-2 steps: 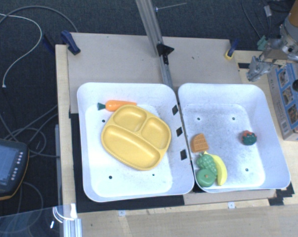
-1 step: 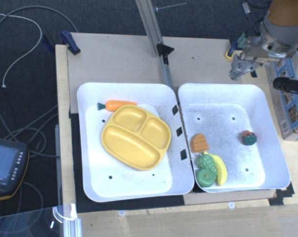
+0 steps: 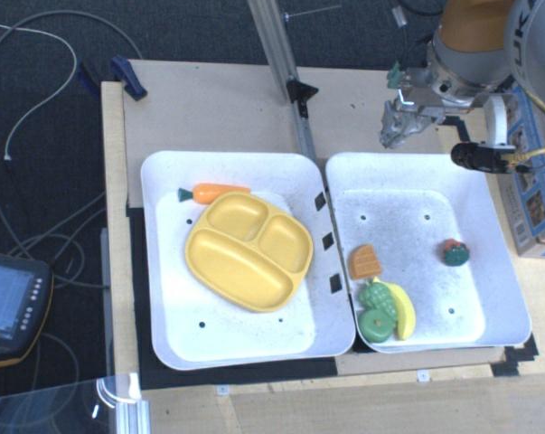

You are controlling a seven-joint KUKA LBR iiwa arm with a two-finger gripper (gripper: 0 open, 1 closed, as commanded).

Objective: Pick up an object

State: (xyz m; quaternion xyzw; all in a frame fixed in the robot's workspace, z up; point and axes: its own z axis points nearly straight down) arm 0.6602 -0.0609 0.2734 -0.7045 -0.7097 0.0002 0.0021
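Note:
My gripper [image 3: 397, 134] hangs above the back edge of the right bin [image 3: 489, 242], with nothing between its fingers. In that bin lie a small red and green strawberry toy [image 3: 455, 252] at the right, an orange waffle-like piece [image 3: 365, 262] near the left wall, and, at the front left corner, a green toy [image 3: 375, 315] next to a yellow banana [image 3: 401, 310]. The left bin [image 3: 164, 269] holds a yellow divided plate [image 3: 249, 250] and an orange carrot [image 3: 213, 192] behind it.
A slanted metal pole [image 3: 277, 34] rises from the bench behind the bins. Black clips [image 3: 326, 240] sit on the seam between the bins. Cables and a teach pendant [image 3: 10, 306] lie on the floor at the left.

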